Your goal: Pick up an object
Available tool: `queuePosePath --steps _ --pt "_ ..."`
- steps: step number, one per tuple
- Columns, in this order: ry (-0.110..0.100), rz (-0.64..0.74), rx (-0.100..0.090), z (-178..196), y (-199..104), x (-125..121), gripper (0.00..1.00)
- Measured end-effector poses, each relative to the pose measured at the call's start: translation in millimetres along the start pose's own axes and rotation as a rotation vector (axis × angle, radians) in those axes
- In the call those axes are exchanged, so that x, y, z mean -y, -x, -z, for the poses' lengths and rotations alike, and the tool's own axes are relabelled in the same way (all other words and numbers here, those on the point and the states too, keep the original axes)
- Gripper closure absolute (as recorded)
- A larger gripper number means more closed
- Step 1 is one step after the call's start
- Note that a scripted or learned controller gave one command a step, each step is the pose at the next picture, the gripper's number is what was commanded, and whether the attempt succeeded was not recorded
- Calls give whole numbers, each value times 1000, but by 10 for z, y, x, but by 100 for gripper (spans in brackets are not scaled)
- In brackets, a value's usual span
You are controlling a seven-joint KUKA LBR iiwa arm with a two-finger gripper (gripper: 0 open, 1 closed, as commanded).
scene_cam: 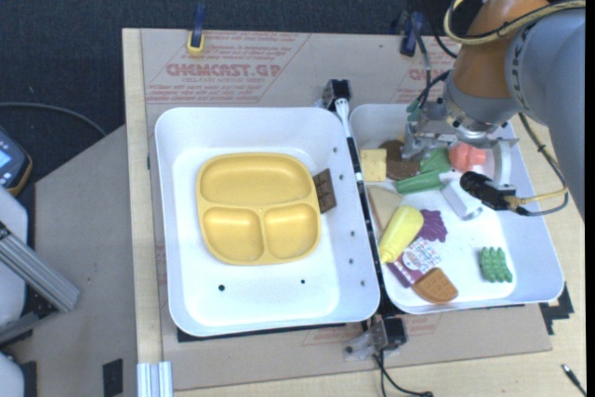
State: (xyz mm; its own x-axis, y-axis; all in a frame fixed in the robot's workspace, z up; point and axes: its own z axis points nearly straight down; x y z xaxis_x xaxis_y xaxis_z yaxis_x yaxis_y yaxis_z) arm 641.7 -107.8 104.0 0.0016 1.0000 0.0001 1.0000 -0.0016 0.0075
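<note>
A: Start at the edge closest to you. What lies in the right bin?

B: Along its near side you have a tan wedge-shaped piece, touching a purple-and-white packet. Off to the right, apart from those, sits a small green ridged piece. Just behind the packet a yellow bottle-shaped toy lies tilted, with a purple toy beside it.

A: And the left bin?

B: You see a yellow three-compartment plate in the middle of it. A small brown block rests against the plate's right rim, tilted.

A: Go further back in the right bin.

B: A pale yellow square sits near the divider. Next to it you have a brown piece, a long green piece lying across, and an orange-red piece behind that. They crowd together; you cannot tell which touch.

A: Where is the tool?

B: The gripper hangs low over that far cluster, right above the brown and green pieces, below the arm's orange band. Whether it is spread or pressed together, you cannot tell from this angle, and nothing is visibly pinched.

A: Beyond the bins?

B: A printed cardboard sheet under both, with a yellow clamp on its far edge.
</note>
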Motion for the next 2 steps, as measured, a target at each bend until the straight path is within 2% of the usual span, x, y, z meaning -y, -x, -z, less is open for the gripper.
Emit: queuePosePath --steps 2 --pt "2 2 3 1173 77 -63 100"
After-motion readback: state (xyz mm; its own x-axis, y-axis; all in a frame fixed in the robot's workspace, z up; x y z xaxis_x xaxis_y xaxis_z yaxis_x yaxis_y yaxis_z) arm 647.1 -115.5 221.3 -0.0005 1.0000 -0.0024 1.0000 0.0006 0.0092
